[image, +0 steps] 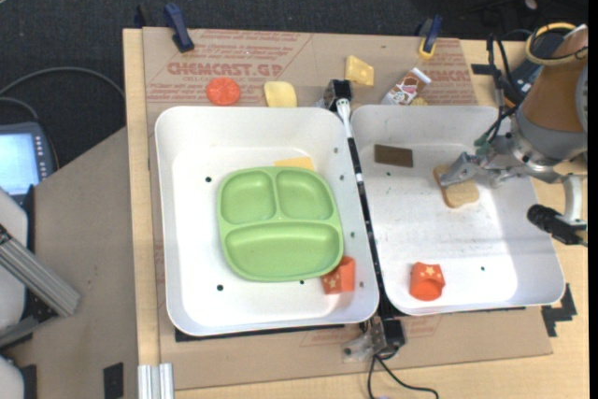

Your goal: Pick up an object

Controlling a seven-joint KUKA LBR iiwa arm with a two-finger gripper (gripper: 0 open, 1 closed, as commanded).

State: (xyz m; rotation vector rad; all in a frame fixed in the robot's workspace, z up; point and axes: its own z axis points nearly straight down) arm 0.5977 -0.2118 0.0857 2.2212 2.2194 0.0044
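In the right bin (523, 290) lie a tan bread-like piece (461, 194), a dark brown rectangle (393, 156) and an orange-red object (426, 281). My gripper (456, 173) reaches in from the right and hangs low, directly over the upper edge of the tan piece, partly covering it. I cannot tell whether it touches the piece. The left bin (187, 229) holds a green divided plate (278, 223), a pale yellow piece (294, 163) behind the plate and an orange block (340, 277) at the plate's front right corner.
On the cardboard behind the bins lie an orange-red disc (222, 92), a yellow piece (279, 94), a yellow wedge (359, 70), a red-and-white packet (405, 90) and a small black item (338, 92). Blue clamps (177, 26) (429, 35) stand at the back edge.
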